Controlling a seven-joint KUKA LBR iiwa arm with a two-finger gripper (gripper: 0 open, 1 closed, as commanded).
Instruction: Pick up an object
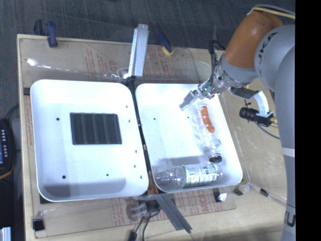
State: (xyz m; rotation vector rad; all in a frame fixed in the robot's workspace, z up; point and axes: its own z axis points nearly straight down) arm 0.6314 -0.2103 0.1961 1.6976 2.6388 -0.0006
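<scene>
My gripper (196,97) hangs over the back right part of the right bin (165,134), open, with nothing between its fingers. Just below it in the view, along the bin's right wall, lies a clear plastic bottle with an orange piece inside (205,127), its dark cap toward the front. A second clear bottle with a printed label (188,175) lies on its side against the right bin's front wall. A dark ribbed rectangular block (95,128) lies flat in the middle of the left bin (50,99).
The grey arm with its orange band (251,34) reaches in from the upper right. A metal bar (138,51) stands at the back where the two bins meet. Blue clamps (50,31) hold the board's back edge. A black fitting (251,114) sits right of the bin.
</scene>
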